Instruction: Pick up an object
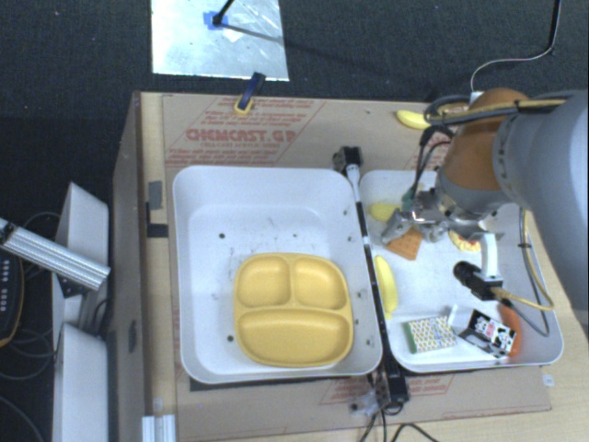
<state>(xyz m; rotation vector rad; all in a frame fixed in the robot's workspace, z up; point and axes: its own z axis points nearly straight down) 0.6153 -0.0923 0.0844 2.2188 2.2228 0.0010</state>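
Orange wedge-shaped object (pixel 403 244) lies in the right bin (pixel 543 343), at the hand's (pixel 414 221) six o'clock; hand's grip state indiscernible.

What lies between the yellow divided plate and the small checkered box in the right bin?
In the camera view, between the yellow divided plate and the checkered box run the bins' adjoining rims, with a yellow banana-like piece lying just right of them.

Two white bins side by side on the cardboard-topped bench (pixel 239 122), left bin (pixel 198 247) and right bin (pixel 543 343). Shiny foil sheet (pixel 219 26) lies on the dark floor behind, aluminium rail (pixel 55 254) sticks in at left.
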